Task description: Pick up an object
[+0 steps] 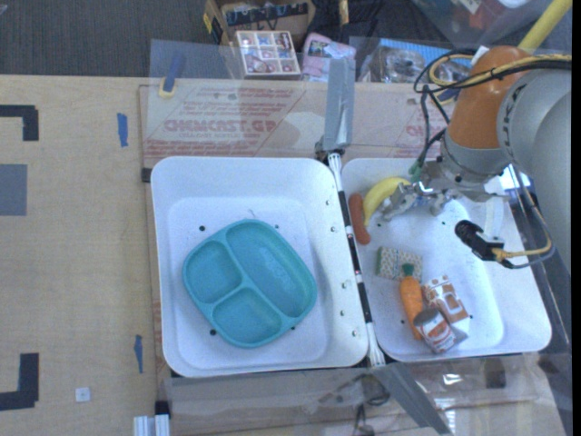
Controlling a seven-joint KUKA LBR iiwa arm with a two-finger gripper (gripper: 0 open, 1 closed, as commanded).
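Observation:
The right bin point(517, 334) holds a yellow banana point(383, 192) at its far left. Beside the banana lies a red sausage point(359, 219) along the bin's left wall. Nearer the front are a speckled green sponge point(399, 262), an orange carrot point(412, 296) and an orange-and-white carton point(445, 318). My gripper point(410, 202) hangs low over the far part of this bin, just right of the banana and close against its end. Its metal parts blur together there. Nothing visibly hangs from it.
The left bin point(172, 189) carries a teal divided plate point(249, 282). A black cable with a plug point(476, 237) loops from the arm over the right bin. Boxes and clutter point(263, 25) lie beyond the bins' far edge.

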